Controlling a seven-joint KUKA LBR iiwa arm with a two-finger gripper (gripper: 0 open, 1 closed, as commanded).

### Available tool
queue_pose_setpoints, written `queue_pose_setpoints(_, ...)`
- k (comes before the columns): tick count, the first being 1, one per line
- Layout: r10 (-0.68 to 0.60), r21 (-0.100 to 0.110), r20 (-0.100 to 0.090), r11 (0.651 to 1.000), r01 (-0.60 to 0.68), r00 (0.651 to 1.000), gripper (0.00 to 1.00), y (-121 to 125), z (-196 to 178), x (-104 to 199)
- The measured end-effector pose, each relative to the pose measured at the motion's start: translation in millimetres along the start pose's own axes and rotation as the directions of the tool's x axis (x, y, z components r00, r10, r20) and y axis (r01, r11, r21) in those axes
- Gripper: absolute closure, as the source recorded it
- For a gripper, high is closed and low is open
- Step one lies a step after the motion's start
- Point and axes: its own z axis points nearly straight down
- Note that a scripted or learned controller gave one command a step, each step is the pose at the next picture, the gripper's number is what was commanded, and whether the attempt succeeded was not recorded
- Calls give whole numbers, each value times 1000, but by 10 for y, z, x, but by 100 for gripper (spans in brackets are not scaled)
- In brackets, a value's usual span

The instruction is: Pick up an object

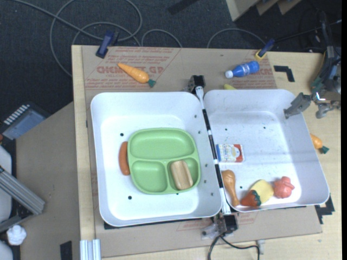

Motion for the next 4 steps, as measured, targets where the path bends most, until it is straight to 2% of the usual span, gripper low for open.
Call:
queue_pose_setpoints(1,2,6,-2,1000,-2,1000,0,-879,480,487)
queue_pose_setpoints(2,2,3,1,1000,-2,1000,0,-706,774,-180)
queue_pose_setpoints(3,2,6,-2,1000,-2,1000,0,-896,1506,-28)
queue_pose_setpoints(4,1,-1,2,1000,-1,1000,0,-561,48,-154)
